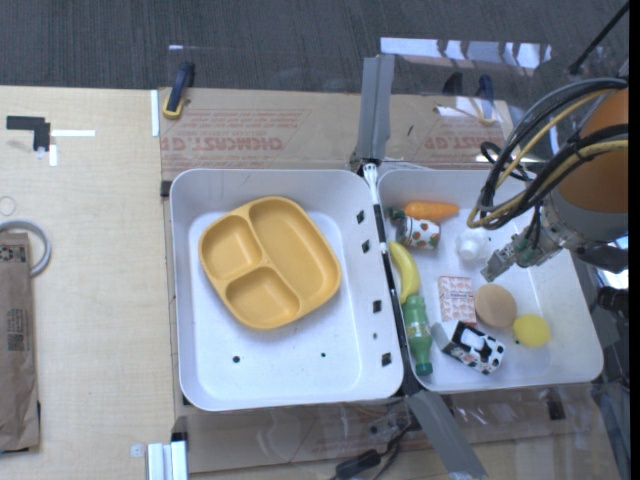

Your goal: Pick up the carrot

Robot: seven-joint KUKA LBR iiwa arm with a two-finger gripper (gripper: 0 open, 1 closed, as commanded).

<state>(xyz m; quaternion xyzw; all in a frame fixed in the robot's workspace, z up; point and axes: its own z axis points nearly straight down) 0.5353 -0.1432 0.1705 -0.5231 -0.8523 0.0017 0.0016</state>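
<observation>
Left bin: holds a yellow divided plate, with bare floor along its near edge.
Right bin: crowded.
Gripper: above the right bin; finger state cannot be told.
Carrot: at the far edge, beside the divider wall.

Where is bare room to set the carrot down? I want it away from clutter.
The left bin has bare floor below the yellow divided plate, toward its near wall. The right bin is crowded: carrot, banana, green bottle, lemon leave only small gaps.
</observation>
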